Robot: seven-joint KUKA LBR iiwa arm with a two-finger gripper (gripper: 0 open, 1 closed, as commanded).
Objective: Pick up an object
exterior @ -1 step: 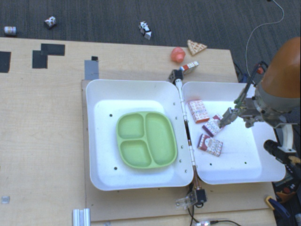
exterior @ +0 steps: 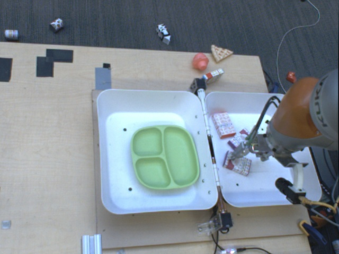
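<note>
The right bin (exterior: 265,192) holds a few small red-and-white packets. One packet (exterior: 223,124) lies near the bin's back left. A second packet (exterior: 239,165) lies toward the middle, and a third (exterior: 237,139) sits between them. My gripper (exterior: 240,151) is low over the middle of this cluster, just above the second packet, with the grey arm and its orange band (exterior: 296,110) reaching in from the right. The gripper's body hides part of the packets beneath it.
The left bin (exterior: 114,142) holds a green divided plate (exterior: 165,157). Behind the bins on the bench lie a red ball (exterior: 200,61), a pizza-slice toy (exterior: 221,52) and a small red-and-white tube (exterior: 214,75). Cables run at the right.
</note>
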